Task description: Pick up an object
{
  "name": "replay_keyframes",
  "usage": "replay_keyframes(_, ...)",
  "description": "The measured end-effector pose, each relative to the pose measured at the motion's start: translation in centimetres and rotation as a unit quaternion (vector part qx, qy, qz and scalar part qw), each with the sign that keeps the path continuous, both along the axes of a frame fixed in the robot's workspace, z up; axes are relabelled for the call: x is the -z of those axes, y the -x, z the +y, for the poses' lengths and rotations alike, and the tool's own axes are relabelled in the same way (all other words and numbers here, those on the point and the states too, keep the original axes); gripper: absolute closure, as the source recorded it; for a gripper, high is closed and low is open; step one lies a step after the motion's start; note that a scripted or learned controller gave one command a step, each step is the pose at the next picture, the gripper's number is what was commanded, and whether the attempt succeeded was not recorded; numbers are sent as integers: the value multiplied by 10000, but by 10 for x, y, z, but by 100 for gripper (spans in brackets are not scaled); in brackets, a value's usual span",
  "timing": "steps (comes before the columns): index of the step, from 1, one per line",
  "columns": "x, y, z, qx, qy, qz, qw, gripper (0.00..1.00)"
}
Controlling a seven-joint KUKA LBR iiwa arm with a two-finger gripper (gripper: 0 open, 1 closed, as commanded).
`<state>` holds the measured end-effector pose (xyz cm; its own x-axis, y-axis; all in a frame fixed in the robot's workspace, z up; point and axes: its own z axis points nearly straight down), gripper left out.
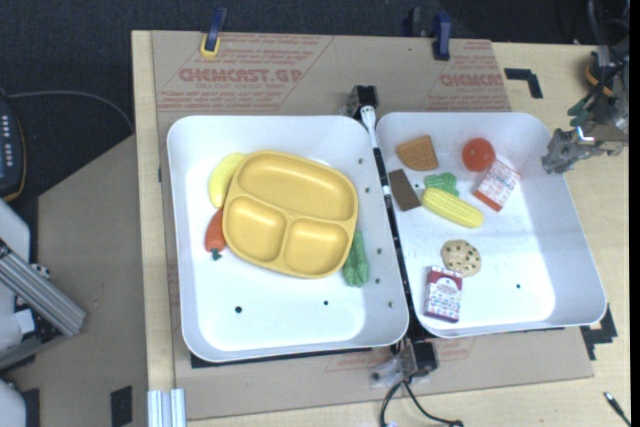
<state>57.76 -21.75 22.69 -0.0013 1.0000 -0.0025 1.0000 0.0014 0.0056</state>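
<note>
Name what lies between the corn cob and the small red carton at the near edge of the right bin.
The camera view shows a chocolate-chip cookie between the corn cob and red carton.

The brown cardboard sheet [300, 65] under the bins bore red printed lettering reading "CHEMCAST GP", seen left of centre and, partly cut off by the right bin, again further right. Print on the small red-and-white packets [443, 295] was illegible.

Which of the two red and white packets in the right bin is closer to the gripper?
The packet beside the tomato, near the gripper; the other packet lies at the bin's front edge.
</note>
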Motion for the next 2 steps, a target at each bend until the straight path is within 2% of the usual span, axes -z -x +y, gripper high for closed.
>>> replay_keyframes(1, -10, -19, 53, -24, -15, 4, 10000, 100)
replay_keyframes(2, -11, -25, 107, -26, -26, 27, 10000, 100)
